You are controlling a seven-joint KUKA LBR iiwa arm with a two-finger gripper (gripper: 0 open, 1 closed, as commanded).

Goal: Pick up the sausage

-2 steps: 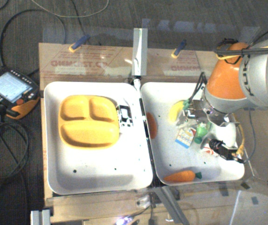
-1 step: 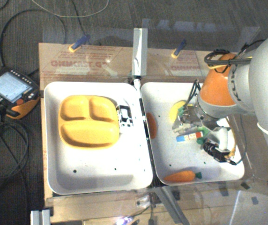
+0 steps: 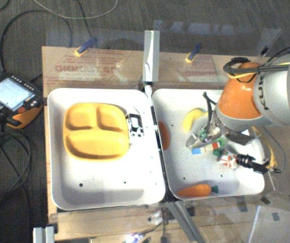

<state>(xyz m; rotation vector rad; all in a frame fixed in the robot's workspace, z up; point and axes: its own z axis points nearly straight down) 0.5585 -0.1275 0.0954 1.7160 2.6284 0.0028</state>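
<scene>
The task looks barely begun. The reddish-brown, oblong sausage (image 3: 164, 135) lies in the right-hand shallow white bin (image 3: 185, 176), pressed up against that bin's left wall just beside the divider between the two bins, and nothing grips it. The grey arm with its orange band (image 3: 240, 97) reaches in from the right and hangs over the middle of the same bin, with the jaws (image 3: 204, 135) pointing down among a small clutter of coloured bits, near a curved yellow banana-like piece (image 3: 193, 118) and well to the right of the sausage. Whether the jaws are spread or closed cannot be told here, since the wrist and clutter hide their tips; nothing can be made out between them. A smooth orange carrot with a green stub (image 3: 195, 190) rests along the bin's near wall. In the left bin sits a yellow plastic divided tray (image 3: 96, 130), apart from all this. By my reading, what remains is the whole job: shifting left to the sausage, closing on it and lifting.
</scene>
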